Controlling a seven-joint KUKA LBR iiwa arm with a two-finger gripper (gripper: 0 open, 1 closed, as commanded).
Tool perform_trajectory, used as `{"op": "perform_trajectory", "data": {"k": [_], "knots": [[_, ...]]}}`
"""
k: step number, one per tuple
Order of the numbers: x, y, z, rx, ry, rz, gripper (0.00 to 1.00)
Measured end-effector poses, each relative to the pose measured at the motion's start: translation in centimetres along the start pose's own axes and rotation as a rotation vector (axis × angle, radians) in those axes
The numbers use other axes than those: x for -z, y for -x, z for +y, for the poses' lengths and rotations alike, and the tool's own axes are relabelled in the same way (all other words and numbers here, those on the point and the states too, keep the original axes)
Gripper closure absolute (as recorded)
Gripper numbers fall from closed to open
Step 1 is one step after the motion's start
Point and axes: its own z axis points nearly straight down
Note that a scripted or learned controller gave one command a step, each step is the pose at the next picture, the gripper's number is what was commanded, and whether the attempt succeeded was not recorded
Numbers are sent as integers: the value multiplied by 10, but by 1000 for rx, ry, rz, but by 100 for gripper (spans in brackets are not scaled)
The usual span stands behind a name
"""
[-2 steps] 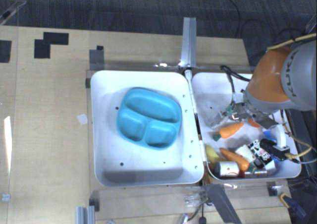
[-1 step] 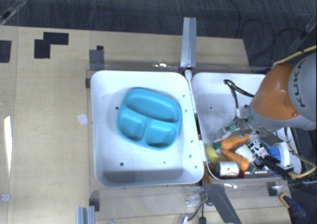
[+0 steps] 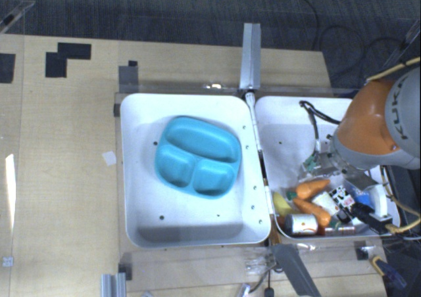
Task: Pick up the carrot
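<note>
Carrot (image 3: 312, 188) at the near end of the right-hand bin (image 3: 289, 125), lying slantwise on top of a heap of small goods, thicker end raised toward the arm. Just beneath it, touching or nearly so, a second orange piece (image 3: 316, 209) with a paler tip, possibly another carrot; hard to tell apart at this size. To the left of both, a yellow-green fruit (image 3: 281, 202) pressed against the bin wall; in front, a small tin (image 3: 304, 224) on its side; to the right, a jumble of black, white and blue packets (image 3: 358, 200), too mixed to name. Heaped so, most likely, because the clutter slid or was tipped toward the near wall, leaving the far half of the bin bare. Directly above the carrot's upper end, the gripper (image 3: 321, 159), lowered into the bin from the right below the arm's orange band (image 3: 368, 128) and close over the heap. Whether open or closed: cannot tell, the tool end being dark and lost against greenish scraps around it. Nothing seen to be held. Judged from this, approach stage only, the pick not yet made; crowding by the second orange piece a likely hazard. In the left-hand bin (image 3: 141, 177), well apart, a blue divided tray (image 3: 197, 154), untouched.
</note>
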Motion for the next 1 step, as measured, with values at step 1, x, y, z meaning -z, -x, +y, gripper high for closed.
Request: {"op": "perform_trajectory", "data": {"k": [1], "knots": [[-14, 94, 17, 1, -11, -3, 100]]}}
